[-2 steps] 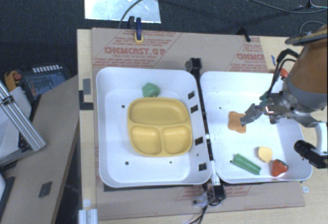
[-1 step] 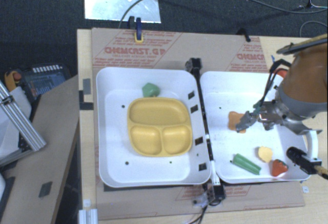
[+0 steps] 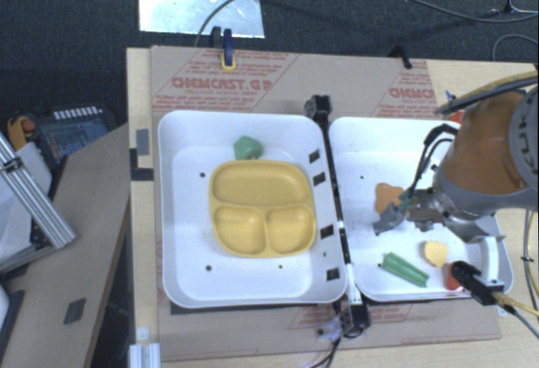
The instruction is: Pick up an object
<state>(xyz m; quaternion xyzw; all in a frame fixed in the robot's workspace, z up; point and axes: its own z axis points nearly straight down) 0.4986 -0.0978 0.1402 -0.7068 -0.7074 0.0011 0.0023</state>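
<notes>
Left bin (image 3: 181, 189) holds a yellow divided tray (image 3: 257, 206) and a green block (image 3: 248, 147). Right bin (image 3: 362, 139) holds an orange piece (image 3: 386, 194), green stick (image 3: 404, 269) and yellow piece (image 3: 435, 253). The jaws (image 3: 389, 219) sit beside the orange piece; whether open or closed, cannot tell.

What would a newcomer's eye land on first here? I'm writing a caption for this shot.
Most likely the yellow divided tray in the middle of the left bin, with a small green block just behind it. Next, the arm's gripper low in the right bin beside an orange piece.
</notes>
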